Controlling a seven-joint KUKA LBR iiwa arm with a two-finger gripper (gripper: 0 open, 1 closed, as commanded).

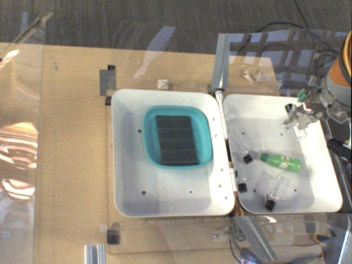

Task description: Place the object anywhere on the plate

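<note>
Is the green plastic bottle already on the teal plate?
No. The green plastic bottle lies on its side in the right white bin, while the teal plate sits in the left white bin.

Pale wooden worktop (60, 147), bearing two shallow white bins side by side: left bin (126, 191) mid-frame, right bin (319, 169) toward the right.

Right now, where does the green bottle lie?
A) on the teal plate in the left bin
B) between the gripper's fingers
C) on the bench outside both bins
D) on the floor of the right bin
D: the green bottle lies on its side on the white floor of the right bin, apart from the teal plate in the left bin and below the gripper.
</note>
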